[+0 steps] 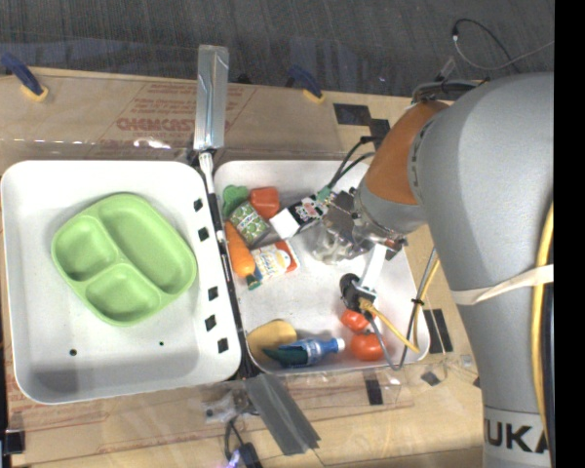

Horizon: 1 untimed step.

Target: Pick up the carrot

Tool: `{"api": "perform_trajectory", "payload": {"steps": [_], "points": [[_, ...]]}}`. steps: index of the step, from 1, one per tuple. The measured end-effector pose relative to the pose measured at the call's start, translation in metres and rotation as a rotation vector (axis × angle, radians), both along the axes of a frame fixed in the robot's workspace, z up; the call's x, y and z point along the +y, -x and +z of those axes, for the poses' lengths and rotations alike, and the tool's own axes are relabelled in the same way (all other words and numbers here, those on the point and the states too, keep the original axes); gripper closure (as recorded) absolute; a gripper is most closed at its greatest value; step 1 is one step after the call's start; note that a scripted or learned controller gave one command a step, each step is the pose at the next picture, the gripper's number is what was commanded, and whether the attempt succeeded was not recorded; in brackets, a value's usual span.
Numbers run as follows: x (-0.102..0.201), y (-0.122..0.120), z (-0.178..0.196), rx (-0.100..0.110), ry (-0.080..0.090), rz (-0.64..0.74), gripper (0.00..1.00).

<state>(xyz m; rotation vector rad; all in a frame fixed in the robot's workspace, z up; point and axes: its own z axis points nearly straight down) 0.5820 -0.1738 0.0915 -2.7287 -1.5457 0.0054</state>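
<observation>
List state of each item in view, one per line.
carrot: lying in the right bin against its left wall, not grasped
tool: over the right bin's middle, apart from the carrot
green plate: flat in the left bin, compartments bare
blue bottle: on its side at the right bin's near edge
right bin: holds mixed clutter

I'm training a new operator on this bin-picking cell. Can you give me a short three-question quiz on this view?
1. True or false: the carrot lies in the right bin.
2. What sits in the left bin? A) green divided plate B) blue bottle C) tomato
3. Fill in: the carrot lies along the right bin's ____ wall.

Key: 1 true. 2 A, the green divided plate. 3 left, beside the divider, away from the gripper.
</observation>
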Motion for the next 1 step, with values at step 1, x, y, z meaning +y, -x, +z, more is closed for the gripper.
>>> {"api": "perform_trajectory", "payload": {"steps": [1], "points": [[-0.0269,-0.0405,0.1073,-0.004,0.003,-0.353,1.00]]}}
